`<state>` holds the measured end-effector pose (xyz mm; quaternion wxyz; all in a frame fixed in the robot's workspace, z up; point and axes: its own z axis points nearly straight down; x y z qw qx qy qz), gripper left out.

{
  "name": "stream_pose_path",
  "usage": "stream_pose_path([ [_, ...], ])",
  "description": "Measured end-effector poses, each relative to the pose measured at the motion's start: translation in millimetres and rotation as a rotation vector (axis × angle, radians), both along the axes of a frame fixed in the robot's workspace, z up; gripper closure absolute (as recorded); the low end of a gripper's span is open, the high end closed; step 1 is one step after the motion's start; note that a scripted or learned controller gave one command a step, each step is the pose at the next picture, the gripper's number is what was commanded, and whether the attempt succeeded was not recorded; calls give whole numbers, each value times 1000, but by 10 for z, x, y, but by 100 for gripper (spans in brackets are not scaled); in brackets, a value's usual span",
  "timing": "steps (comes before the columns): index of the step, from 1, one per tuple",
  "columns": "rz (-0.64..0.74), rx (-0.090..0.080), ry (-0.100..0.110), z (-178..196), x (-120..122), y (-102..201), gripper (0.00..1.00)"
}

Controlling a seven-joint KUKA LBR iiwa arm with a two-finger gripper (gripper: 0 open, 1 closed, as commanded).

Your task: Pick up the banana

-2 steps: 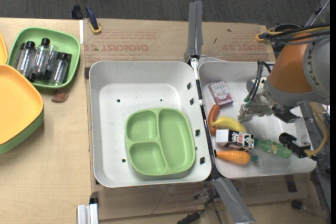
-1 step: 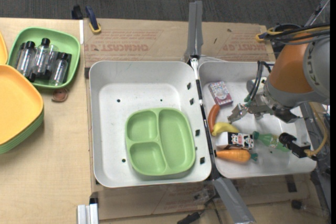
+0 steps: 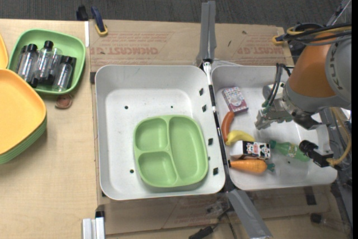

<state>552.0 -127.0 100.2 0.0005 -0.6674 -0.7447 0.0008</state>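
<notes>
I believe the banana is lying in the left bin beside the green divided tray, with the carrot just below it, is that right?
Not quite: the banana lies in the right bin, not the left. The green divided tray sits alone in the left bin. The rest holds: the carrot lies just below the banana, as the camera view shows.
</notes>
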Motion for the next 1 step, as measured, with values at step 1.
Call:
stream_pose_path([
  [1, 81, -1, -2, 71, 587, -277, 100],
])
